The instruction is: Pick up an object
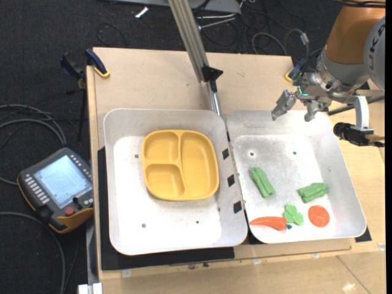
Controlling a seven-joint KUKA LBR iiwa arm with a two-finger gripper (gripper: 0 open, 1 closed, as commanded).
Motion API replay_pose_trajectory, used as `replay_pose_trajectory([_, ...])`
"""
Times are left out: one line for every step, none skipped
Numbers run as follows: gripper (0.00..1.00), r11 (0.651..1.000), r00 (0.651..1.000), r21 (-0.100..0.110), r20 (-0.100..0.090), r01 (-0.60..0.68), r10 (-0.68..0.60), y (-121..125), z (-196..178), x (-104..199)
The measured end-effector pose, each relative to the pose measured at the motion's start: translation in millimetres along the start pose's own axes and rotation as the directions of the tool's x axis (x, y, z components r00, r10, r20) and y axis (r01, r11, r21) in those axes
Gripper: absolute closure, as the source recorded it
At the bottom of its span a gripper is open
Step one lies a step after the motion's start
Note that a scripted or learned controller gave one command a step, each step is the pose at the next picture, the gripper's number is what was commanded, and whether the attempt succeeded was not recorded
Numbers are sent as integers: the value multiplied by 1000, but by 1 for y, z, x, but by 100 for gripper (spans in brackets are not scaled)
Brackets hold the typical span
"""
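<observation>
Toy carrot (268, 223): right bin's (343, 164) front edge, beside tomato slice (318, 215) and green pieces.
Gripper (296, 108): fingers spread wide, nothing held, above bin's back edge.
Risk: clustered toys could cause a glancing, failed grasp.

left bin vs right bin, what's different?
The left bin holds one yellow divided tray; the right bin holds small toy foods: green pieces, a carrot, a red slice. The claw hangs over the right bin's far edge, not the left. Both are shallow and white.
</observation>
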State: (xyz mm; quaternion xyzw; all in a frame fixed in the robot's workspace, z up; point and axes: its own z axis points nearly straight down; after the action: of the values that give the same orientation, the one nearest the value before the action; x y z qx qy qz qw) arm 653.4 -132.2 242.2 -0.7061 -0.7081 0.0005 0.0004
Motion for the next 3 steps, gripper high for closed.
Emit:
replay_pose_trajectory([0,1000,1000,0,0,0,0,0,0,0])
replay_pose_trajectory([0,1000,1000,3,0,0,0,-1,47,8])
replay_pose_trajectory([0,1000,1000,5,0,-3,3,-3,111,6])
